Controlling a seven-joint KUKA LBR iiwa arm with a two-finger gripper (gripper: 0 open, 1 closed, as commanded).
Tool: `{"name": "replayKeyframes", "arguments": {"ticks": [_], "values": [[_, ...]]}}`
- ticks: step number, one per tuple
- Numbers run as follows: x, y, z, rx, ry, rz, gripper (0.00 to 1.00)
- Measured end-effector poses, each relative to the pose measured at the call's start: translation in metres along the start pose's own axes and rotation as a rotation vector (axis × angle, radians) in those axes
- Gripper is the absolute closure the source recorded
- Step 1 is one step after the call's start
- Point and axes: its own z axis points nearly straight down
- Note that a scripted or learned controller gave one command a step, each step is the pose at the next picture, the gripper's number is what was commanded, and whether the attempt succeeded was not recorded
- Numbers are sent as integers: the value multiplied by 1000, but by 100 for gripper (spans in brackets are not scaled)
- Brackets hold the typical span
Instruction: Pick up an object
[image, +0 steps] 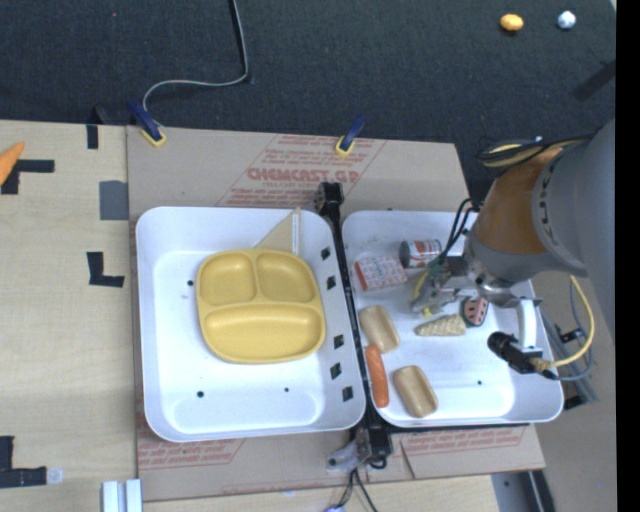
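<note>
Claw (432, 292) above right bin (500, 405)

1. The arm (590, 200) is a thick, rounded body with a smooth grey shell.
2. An orange band (508, 215) wraps it above the wrist, edged by a thin yellowish ring at the top.
3. A black cable (460, 228) loops along the band's left side down toward the wrist.
4. The gripper (436, 290) is small, dark and metallic, with mixed grey parts.
5. A white bracket (527, 322) carries a black cylindrical fitting, and a yellow cable (580, 330) curls beside it.
</note>
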Motion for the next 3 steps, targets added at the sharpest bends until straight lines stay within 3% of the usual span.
{"name": "replayKeyframes", "arguments": {"ticks": [1,2,3], "values": [[0,0,0,0,0,0,0],[1,0,-9,2,1,-1,100],[1,0,-9,1,1,-1,0]]}}
